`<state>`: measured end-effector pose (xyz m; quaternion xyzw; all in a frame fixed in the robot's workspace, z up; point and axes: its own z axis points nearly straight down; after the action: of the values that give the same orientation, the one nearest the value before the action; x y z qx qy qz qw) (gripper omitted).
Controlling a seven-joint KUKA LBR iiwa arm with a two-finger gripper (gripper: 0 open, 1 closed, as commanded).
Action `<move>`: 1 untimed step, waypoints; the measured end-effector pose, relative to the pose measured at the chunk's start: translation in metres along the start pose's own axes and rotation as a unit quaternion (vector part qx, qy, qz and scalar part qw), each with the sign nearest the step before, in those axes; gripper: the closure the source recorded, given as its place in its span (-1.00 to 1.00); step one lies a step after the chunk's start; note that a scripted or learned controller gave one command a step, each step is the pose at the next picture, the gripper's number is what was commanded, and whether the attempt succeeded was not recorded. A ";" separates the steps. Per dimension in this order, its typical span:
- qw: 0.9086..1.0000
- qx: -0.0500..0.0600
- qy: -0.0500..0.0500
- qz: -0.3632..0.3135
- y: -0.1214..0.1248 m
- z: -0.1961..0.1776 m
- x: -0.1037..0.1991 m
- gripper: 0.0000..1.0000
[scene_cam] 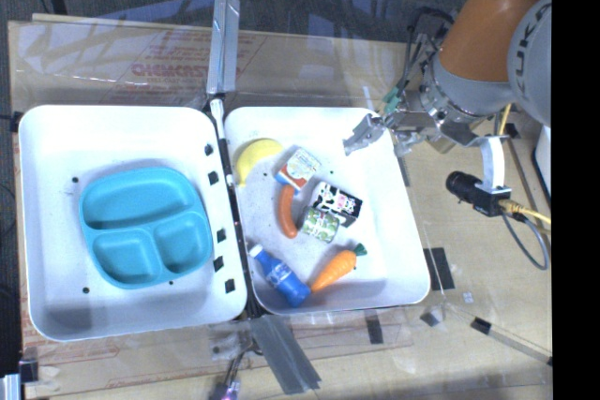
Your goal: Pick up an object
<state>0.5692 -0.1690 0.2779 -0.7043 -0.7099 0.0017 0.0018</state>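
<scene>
The right bin holds several small things. A yellow round fruit lies at its far left, beside a small white carton. In the middle are an orange sausage-shaped piece, a black-and-white box and a green-and-white packet. Near the front lie a toy carrot and a blue bottle. My gripper hangs over the bin's far right corner, open, with nothing between its fingers. It is up and to the right of the black-and-white box.
The left bin holds a blue divided plate. A grey metal bar stands at the back between the bins. Tape strips lie on the bench in front and to the right.
</scene>
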 end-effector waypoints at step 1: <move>1.000 0.000 0.000 -0.001 -0.027 0.089 -0.020 -1.00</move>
<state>0.5420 -0.1888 0.1889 -0.7040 -0.7102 0.0016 0.0020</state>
